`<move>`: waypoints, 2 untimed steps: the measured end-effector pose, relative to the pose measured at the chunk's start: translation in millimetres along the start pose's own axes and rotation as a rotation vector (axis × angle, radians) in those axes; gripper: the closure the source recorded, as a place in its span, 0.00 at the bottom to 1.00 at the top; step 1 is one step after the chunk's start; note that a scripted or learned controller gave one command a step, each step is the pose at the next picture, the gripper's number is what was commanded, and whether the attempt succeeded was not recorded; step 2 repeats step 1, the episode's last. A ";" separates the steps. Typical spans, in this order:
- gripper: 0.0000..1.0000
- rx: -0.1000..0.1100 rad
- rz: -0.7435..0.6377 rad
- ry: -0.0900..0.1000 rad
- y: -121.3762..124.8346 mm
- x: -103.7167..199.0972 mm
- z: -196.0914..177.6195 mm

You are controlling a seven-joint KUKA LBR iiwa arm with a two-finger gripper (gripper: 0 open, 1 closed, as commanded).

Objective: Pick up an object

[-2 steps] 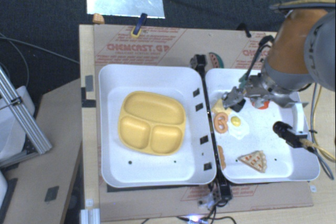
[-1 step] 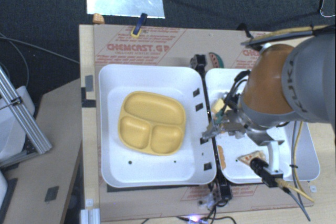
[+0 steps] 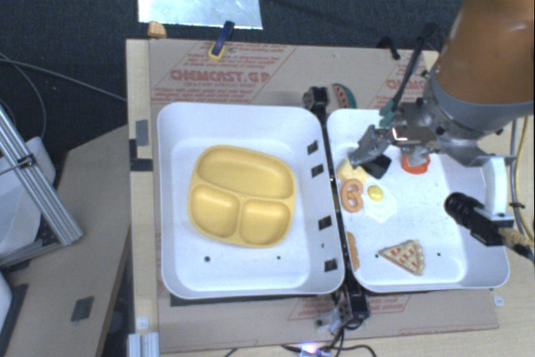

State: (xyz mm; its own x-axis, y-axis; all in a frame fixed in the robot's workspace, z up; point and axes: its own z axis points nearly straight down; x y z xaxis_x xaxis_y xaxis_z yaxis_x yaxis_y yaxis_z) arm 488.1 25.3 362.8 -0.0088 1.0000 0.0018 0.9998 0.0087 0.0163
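White bins on cardboard-covered bench, dark carpet around

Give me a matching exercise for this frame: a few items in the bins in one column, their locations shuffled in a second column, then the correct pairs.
Items:
1. yellow divided tray
2. pizza slice toy
3. fried egg toy
4. gripper

Locations:
A. near the front of the right bin
B. over the upper left part of the right bin
C. in the middle of the left bin
D. in the right bin, beside the orange pretzel-shaped toy

Pairs: 1-C, 2-A, 3-D, 4-B
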 end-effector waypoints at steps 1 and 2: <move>0.00 0.013 0.007 -0.002 -1.0 -3.1 10.6; 0.00 0.013 0.007 -0.002 -1.0 -3.1 10.6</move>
